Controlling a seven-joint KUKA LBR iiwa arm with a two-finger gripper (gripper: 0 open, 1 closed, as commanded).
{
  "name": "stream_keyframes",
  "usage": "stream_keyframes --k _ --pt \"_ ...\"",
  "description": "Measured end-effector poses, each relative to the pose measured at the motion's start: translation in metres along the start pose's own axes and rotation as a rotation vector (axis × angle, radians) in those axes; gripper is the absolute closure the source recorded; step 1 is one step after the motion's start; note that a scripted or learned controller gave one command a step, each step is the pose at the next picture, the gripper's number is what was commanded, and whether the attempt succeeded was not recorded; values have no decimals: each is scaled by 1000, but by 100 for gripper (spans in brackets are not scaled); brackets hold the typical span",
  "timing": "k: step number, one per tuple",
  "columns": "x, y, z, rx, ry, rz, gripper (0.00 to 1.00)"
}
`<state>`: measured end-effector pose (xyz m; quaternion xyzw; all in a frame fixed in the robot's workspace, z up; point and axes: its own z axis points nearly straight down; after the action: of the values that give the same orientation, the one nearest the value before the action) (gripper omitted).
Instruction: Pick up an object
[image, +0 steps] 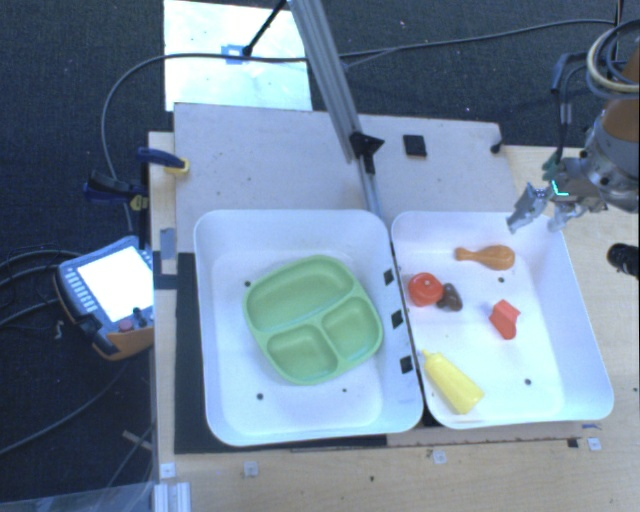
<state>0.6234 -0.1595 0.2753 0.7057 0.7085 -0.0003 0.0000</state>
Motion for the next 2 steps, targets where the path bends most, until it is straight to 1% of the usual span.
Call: stream_keyframes --k 1,2 --pt "0 1 -1 -2 0 -1 0" --pt "-5 2 60 2 0 2 0"
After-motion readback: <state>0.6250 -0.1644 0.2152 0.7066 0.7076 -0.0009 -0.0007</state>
